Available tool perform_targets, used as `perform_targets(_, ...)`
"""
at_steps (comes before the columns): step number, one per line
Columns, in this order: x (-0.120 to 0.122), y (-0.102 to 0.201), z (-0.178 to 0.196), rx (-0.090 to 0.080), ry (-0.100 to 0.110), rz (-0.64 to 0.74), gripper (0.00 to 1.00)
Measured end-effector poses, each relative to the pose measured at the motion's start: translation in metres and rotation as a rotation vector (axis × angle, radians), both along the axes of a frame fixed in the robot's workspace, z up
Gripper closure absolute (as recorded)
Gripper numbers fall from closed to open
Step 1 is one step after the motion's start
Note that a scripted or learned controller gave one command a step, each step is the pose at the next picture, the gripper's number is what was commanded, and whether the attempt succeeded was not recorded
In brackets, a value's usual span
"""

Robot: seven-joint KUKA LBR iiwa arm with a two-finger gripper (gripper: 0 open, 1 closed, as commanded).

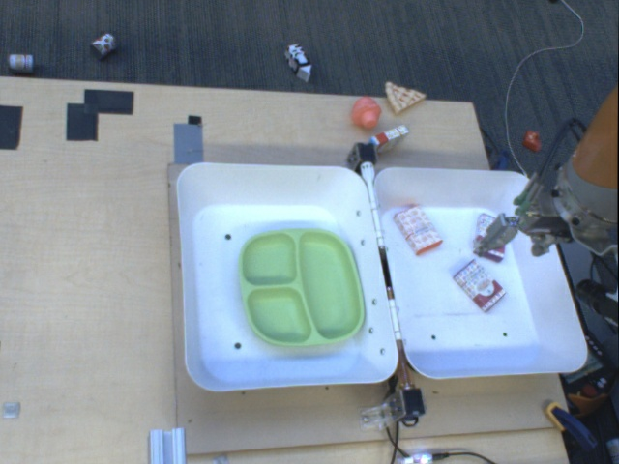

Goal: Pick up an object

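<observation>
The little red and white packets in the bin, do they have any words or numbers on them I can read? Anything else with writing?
No text can be read anywhere.
Packet nearest the divider: red and white print, too blurred to read.
Packet in the middle of the right bin: print too small to read.
Packet by the gripper: partly hidden, unreadable.
Green tray: no writing seen.

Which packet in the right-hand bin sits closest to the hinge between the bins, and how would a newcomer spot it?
Start at the right white bin, the one without the green divided plate. Near its upper left corner, just past the hinge, lies a small red-and-white packet. Unlike the other two packets, it lies alone, away from the gripper and nearest the plate's bin.
</observation>
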State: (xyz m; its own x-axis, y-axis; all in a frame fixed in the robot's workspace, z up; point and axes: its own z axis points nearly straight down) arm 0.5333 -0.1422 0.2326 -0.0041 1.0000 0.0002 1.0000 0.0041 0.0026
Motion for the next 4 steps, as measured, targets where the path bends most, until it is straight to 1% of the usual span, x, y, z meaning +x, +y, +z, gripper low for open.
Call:
perform_targets(1, 0.019, 0.017, -0.134, -0.001, -0.008, 0.000, 0.00)
perform_targets(2, 0.020, 0.016, -0.123, -0.006, -0.015, -0.001, 1.00)
perform_targets(3, 0.036, -0.058, -0.018, -0.003, -0.003, -0.002, 1.00)
perform_targets(4, -0.046, -0.052, 0.047, -0.002, -0.002, -0.002, 1.00)
